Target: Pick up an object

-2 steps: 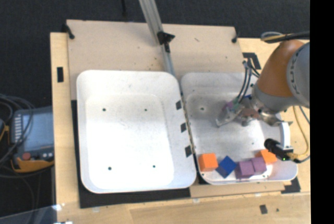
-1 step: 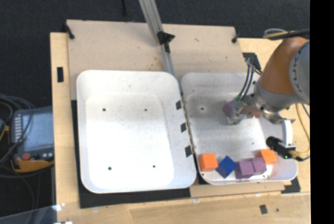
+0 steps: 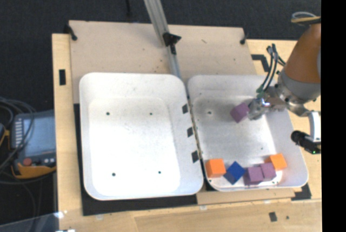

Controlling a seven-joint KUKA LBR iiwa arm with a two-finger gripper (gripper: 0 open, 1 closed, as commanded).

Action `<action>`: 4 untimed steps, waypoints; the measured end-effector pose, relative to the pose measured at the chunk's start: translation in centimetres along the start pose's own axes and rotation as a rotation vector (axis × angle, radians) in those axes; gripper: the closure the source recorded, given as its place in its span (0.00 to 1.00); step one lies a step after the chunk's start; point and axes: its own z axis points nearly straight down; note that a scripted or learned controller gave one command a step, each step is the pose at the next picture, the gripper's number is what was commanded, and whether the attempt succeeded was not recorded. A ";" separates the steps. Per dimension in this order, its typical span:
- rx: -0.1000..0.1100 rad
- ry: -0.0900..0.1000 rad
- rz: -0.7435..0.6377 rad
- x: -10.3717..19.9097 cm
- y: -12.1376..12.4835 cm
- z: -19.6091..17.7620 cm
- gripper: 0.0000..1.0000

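In the right bin [image 3: 227,136], we count two orange blocks [image 3: 215,167], one blue block [image 3: 234,172], three purple blocks [image 3: 254,174], one purple block [image 3: 239,113] touching the gripper [image 3: 255,110], whose grip state we cannot tell.

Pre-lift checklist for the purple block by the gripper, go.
1. Gripper at the purple block in the right bin: ok.
2. Block seated in the grasp: cannot tell.
3. Block apart from other blocks: ok.
4. Row along the near wall, orange cube, blue cube, away from the gripper: ok.
5. Arm off the bin walls: cannot tell.
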 end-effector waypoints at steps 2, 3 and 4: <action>0.008 0.003 -0.015 5.2 -0.9 -4.8 1.00; 0.007 0.004 -0.017 9.5 -1.2 -5.2 1.00; 0.008 0.003 -0.016 13.7 -2.4 -5.0 1.00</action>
